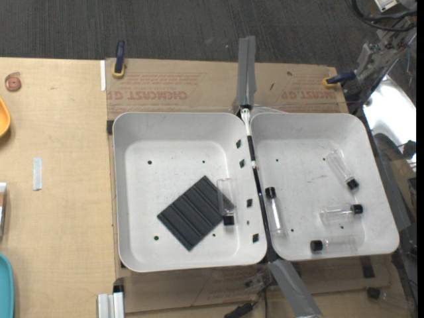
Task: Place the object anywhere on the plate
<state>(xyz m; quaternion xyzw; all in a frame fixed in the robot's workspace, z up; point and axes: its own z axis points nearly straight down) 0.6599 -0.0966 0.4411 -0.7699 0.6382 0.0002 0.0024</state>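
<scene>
Left bin [132, 177] floor lies open around plate [192, 212]; tool state unclear.

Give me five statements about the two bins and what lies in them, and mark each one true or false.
1. The dark ribbed plate lies in the left bin. True.
2. A clear vial with a black cap lies at the plate's right edge, partly over it. True.
3. The right bin holds only one vial. False: four clear vials lie there, one along its left wall, one at upper right and two near the front.
4. The plate sits square to the bin walls. False: it is turned at a slant.
5. The vials in the right bin stand upright. False: they lie on their sides.
</scene>
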